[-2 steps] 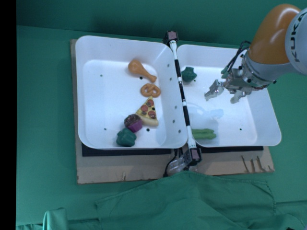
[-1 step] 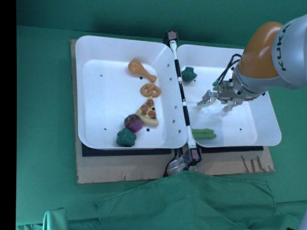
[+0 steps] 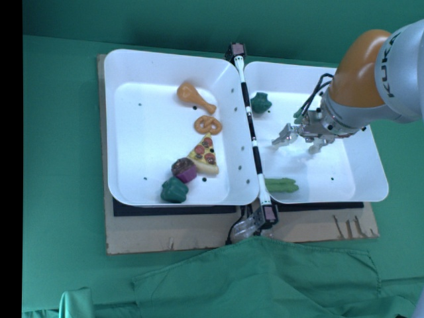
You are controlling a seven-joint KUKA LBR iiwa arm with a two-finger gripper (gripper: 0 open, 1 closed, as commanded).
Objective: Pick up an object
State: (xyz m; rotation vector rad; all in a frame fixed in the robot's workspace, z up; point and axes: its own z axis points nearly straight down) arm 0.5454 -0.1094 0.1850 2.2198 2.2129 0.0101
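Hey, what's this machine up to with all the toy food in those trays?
A grey robot arm with an orange band reaches in over the right white bin. Its hand hangs open above the bin floor, with nothing between the fingers. Two toys lie in that bin: a dark green broccoli-like piece near the divider and a green bean pod at the front. The left white bin holds a chicken drumstick, a pretzel, a pizza slice, a purple-and-brown piece and a green pepper. Nothing is picked up yet.

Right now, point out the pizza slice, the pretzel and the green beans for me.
pizza slice point(image 3: 205, 155): camera view, middle of its topping.
pretzel point(image 3: 207, 124): camera view, centre of the twisted loops.
green beans point(image 3: 281, 185): camera view, middle of the pods.
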